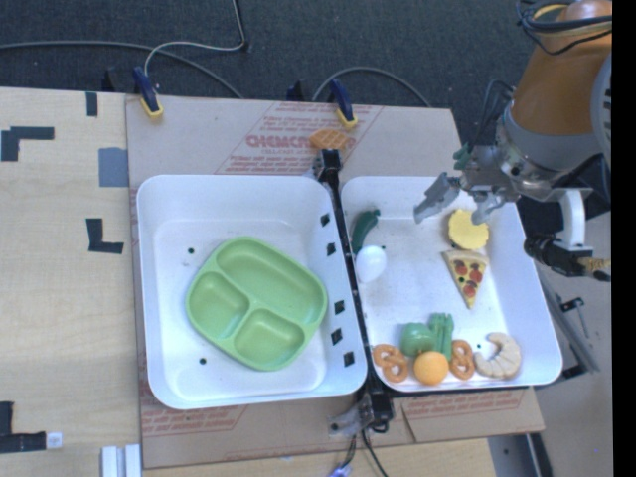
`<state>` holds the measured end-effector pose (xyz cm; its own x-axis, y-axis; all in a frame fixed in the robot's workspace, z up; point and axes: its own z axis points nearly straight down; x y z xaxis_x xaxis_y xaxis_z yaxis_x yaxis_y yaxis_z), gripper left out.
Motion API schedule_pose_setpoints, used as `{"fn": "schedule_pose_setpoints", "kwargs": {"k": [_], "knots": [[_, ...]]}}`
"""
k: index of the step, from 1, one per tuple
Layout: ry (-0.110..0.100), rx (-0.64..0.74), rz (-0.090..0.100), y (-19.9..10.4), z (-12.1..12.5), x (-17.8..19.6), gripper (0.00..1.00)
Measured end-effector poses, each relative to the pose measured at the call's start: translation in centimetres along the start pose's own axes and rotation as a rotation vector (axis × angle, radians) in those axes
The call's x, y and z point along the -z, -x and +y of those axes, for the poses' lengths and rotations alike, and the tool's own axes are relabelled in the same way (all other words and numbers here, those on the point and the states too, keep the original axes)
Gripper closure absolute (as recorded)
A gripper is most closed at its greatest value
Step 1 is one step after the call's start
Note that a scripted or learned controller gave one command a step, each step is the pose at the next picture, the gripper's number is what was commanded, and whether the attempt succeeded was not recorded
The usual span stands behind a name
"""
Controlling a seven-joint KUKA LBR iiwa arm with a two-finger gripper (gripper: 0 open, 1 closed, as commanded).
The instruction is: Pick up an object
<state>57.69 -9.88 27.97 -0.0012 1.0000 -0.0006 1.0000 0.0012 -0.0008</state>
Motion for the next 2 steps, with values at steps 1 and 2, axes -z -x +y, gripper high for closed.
{"fn": "schedule_pose_setpoints", "kwargs": {"k": [1,2], "knots": [[0.009,0.0,-0.002,6.5,2.7,-18.8,0.0],[0.013,0.003,0.001,8.1,2.2,-19.0,0.0]]}}
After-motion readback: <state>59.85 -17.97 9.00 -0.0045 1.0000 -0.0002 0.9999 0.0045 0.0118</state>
